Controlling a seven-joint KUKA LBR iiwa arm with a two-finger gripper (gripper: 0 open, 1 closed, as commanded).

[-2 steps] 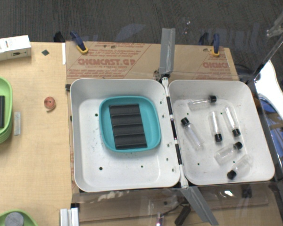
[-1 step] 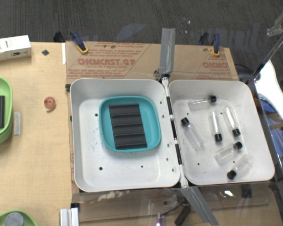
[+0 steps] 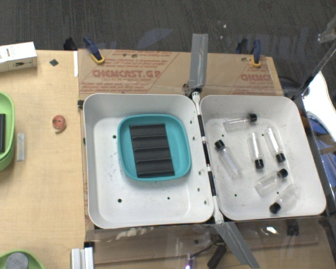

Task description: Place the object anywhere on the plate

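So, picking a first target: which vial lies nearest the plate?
The vial by the right bin's left wall, black cap up-left; the other vials lie farther right.

Bench top on dark carpet, seen from above.

Dark grey carpet [image 3: 157, 13] fills the strip at 12 o'clock. A pale wooden bench [image 3: 39, 206] takes the 9 o'clock side, with a green tray [image 3: 3, 105] at its edge, a small round red piece [image 3: 58, 122] near it and a white box [image 3: 11, 56] at 10 o'clock. Brown cardboard [image 3: 134, 72] printed with red lettering lies toward 12, held by two blue-and-yellow clamps [image 3: 93, 50]. A grey post [image 3: 198, 60] stands upright at centre top. Light is even and soft.
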